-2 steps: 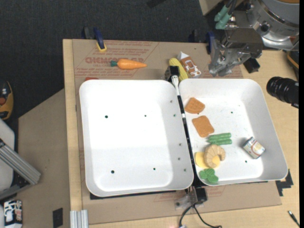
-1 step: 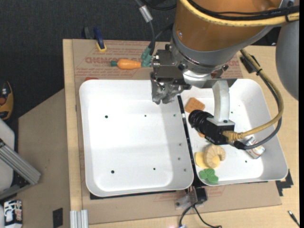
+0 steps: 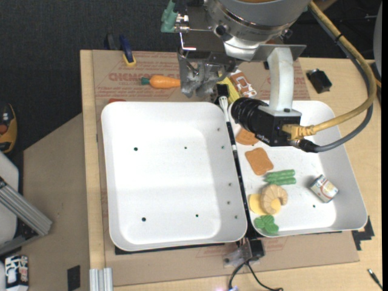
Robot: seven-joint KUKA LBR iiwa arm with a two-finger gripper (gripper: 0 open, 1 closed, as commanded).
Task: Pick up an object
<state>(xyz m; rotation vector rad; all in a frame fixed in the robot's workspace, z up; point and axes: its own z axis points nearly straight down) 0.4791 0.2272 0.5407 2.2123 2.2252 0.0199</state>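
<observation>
1. Table [image 3: 91,162]: a brown board surface on which two shallow white bins are set side by side.
2. Left bin [image 3: 170,174]: white, with a few small dark dots seen on its floor.
3. Right bin [image 3: 345,193]: white, its upper left part covered by the arm; the small objects are held in it.
4. Toast slice [image 3: 259,160]: flat, orange-brown, with rounded corners, lying near the left wall of the right bin.
5. Green beans [image 3: 280,176]: a short ridged green piece, placed just below and right of the toast slice.
6. Croissant [image 3: 274,194]: tan and curled, resting against a yellow piece [image 3: 257,205].
7. Green leafy piece [image 3: 265,224]: found at the near edge of the right bin, below the croissant.
8. Small can [image 3: 324,188]: silver with a red and white label, tipped, set apart to the right.
9. Carrot [image 3: 161,82]: orange with a green tip, lying on the table behind the left bin.
10. End effector [image 3: 195,83]: seen above the far edge of the bins beside the carrot; whether it is apart or together cannot be told.
</observation>
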